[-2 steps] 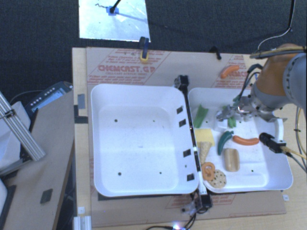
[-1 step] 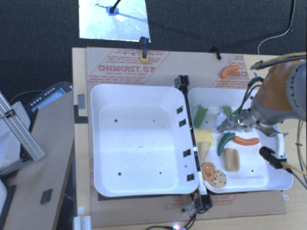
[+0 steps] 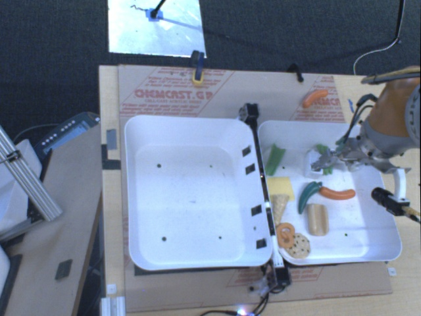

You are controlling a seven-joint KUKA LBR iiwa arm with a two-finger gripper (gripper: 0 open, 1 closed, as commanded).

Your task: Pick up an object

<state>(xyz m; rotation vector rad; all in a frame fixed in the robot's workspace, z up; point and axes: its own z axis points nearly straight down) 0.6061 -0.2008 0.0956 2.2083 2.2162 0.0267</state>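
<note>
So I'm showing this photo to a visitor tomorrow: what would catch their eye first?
Probably the heap of toy food in the right bin: an orange sausage, a yellow cheese slice, a pretzel and a cookie against the white. Next, the grey arm with its orange band reaching in from the right, its gripper low over the bin's far side.

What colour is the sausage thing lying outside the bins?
Orange. The sausage lies on the cardboard behind the right bin, clearest in the camera view.
</note>
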